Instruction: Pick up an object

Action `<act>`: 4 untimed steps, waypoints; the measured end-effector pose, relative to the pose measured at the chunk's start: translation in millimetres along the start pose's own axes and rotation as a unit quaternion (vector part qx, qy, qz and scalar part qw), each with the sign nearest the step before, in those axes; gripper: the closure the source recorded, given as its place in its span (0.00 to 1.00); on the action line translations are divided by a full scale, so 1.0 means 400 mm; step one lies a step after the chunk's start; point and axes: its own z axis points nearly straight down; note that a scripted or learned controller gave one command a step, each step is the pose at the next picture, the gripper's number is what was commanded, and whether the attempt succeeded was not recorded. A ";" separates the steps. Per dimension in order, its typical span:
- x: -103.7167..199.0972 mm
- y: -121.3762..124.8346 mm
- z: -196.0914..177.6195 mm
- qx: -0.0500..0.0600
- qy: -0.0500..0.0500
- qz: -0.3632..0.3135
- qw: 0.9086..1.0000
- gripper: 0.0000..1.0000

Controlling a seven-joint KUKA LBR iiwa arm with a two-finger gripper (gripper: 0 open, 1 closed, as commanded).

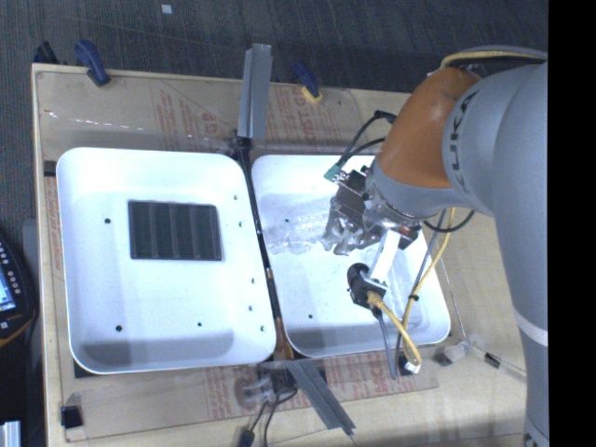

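Observation:
A dark grey ribbed rectangular block (175, 230) lies flat in the left bin (88, 338), towards its upper middle. In the right bin (321, 329) a clear, glassy object (291, 232) rests on the floor near the bin's upper left; its outline is faint. My gripper (343, 238) hangs low over the right bin's middle, just right of the clear object and close to it. Whether it touches the object is hidden by the wrist. Nothing visible is held.
The grey arm with its orange band (428, 133) covers the right bin's upper right part. Yellow and black cables (400, 324) dangle from the wrist over the bin's lower right. A grey metal bar (255, 91) and blue clamps (91, 63) sit at the bench's back edge.

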 end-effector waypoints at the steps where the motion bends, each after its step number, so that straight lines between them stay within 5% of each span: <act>1: -0.158 0.112 0.048 -0.001 0.001 -0.071 0.997 1.00; 2: -0.094 0.254 -0.367 -0.003 0.001 -0.140 0.990 1.00; 3: 0.153 0.202 -0.449 -0.003 0.001 0.006 1.000 1.00; 4: 0.252 0.067 -0.455 0.000 0.000 0.075 0.997 1.00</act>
